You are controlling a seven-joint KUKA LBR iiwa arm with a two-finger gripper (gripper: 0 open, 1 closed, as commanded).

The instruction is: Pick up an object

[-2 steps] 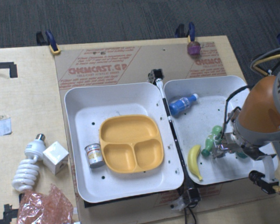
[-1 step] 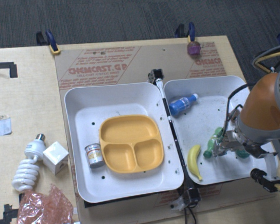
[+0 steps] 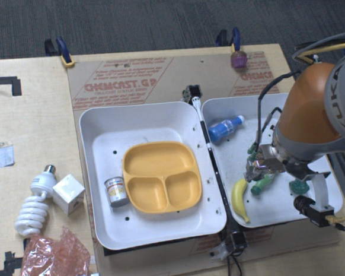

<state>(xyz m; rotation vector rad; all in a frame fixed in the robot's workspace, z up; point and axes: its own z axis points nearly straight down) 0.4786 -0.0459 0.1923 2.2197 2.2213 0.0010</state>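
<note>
My gripper [image 3: 257, 169] is low in the right bin [image 3: 215, 110], under the grey arm and its orange band [image 3: 312, 102]. Just below it lies a green, marker-like object [image 3: 263, 185], touching or nearly touching the gripper. A yellow banana [image 3: 240, 200] lies to the gripper's lower left, near the bin's front. A blue bottle [image 3: 224, 128] lies at the bin's back left. Another small green object [image 3: 299, 186] lies to the right, partly under the arm.
The left bin [image 3: 98, 170] holds a yellow divided plate [image 3: 162, 177] and a small can [image 3: 115, 191]. Outside the bins on the left are a spiral light bulb [image 3: 35, 208], a white cube [image 3: 68, 193] and crumpled pink plastic [image 3: 49, 266]. A black cable fitting [image 3: 312, 208] hangs off the arm.
</note>
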